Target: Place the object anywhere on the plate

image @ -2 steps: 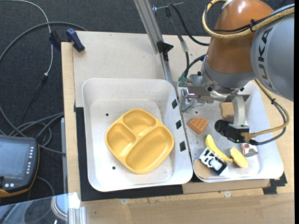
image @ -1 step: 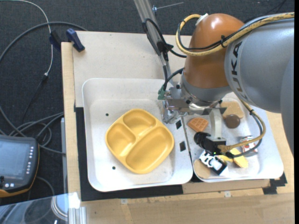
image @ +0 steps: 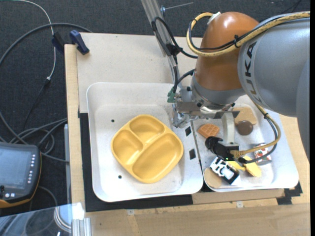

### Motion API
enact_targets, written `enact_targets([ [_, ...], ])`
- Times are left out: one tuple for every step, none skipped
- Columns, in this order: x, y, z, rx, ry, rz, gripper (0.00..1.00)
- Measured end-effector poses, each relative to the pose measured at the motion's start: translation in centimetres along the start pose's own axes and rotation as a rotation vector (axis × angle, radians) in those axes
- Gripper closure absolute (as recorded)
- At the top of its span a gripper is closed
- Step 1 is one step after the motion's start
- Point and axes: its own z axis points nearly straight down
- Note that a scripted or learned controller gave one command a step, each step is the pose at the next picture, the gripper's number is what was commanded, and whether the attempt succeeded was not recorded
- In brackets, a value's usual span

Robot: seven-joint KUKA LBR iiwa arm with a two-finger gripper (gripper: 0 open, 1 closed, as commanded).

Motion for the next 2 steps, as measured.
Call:
enact_targets([
  [-1.0, 1.4, -1.8, -0.003, 0.000, 0.002, 1.00],
  [3.3, -1.4, -0.3, 0.005, 0.002, -0.004, 1.00],
])
